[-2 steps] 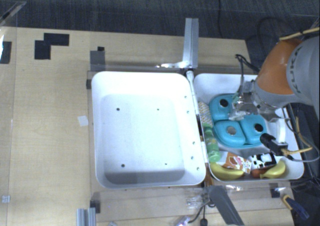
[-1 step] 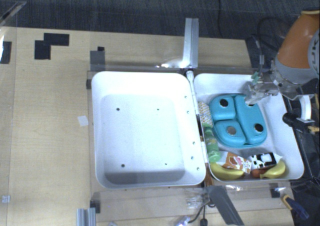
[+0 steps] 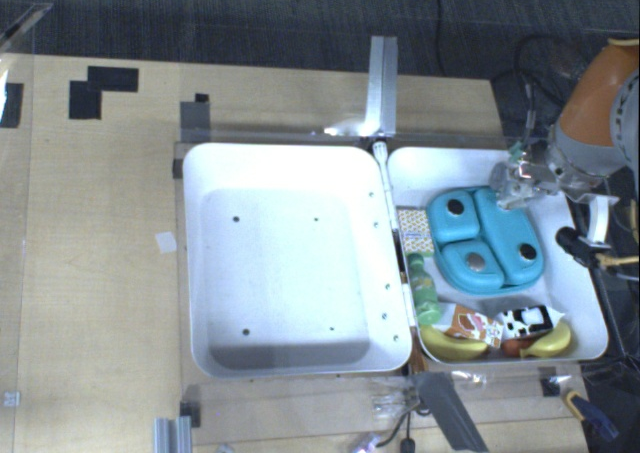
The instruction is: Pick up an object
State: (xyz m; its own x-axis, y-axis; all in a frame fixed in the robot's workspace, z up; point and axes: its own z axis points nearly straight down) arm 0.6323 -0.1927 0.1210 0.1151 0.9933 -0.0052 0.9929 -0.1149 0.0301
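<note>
Claw [image 3: 512,184] hovering at the upper right edge of the blue tray [image 3: 487,240] in the right bin [image 3: 590,316]; grip state impossible to tell. Tray just below-left, long axis slanting down-right. Closest target, straight underneath.

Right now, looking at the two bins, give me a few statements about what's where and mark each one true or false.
1. The blue block lies in the right bin. True.
2. The gripper hovers over the left bin. False: it is over the right bin, at the blue block's upper edge.
3. A banana lies along the right bin's near edge. True.
4. The blue block sits in the left bin. False: it is in the right bin.
</note>
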